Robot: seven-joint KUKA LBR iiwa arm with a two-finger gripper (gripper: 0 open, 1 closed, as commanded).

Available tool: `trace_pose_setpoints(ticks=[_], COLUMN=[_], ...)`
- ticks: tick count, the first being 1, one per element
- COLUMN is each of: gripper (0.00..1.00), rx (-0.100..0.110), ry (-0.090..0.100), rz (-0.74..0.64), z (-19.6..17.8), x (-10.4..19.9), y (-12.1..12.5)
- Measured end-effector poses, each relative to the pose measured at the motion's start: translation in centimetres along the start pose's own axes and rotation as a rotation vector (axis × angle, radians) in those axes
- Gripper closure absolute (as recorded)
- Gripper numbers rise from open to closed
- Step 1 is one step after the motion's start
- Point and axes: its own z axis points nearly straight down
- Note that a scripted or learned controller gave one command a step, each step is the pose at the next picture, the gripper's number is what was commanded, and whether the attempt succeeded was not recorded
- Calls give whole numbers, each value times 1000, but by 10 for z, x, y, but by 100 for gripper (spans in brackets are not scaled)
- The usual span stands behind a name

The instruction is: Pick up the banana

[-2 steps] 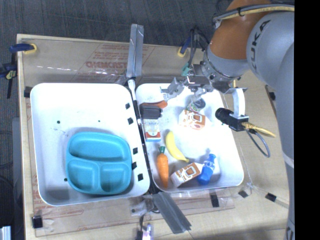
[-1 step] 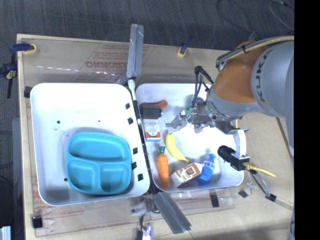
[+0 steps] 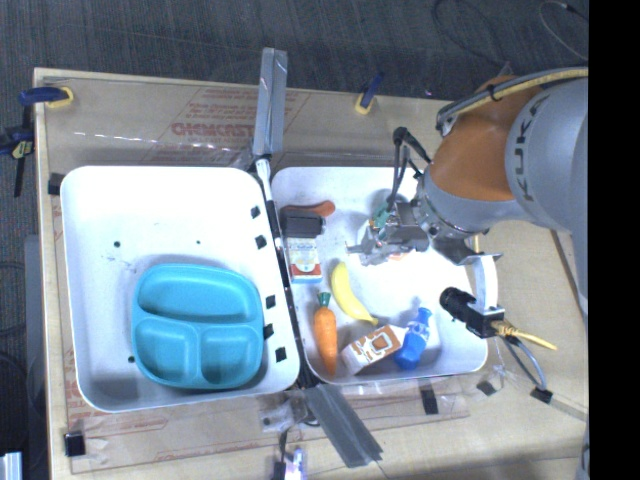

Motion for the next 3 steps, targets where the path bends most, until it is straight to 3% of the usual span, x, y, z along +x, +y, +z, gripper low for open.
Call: trace_pose_setpoints(ticks=[1, 2, 3], gripper=[0, 0, 100], rx=[-1, -7, -5], ry=[0, 2, 0], rz=[0, 1, -5], z=[0, 112, 102], x=[0, 20, 20], y=[0, -6, -6])
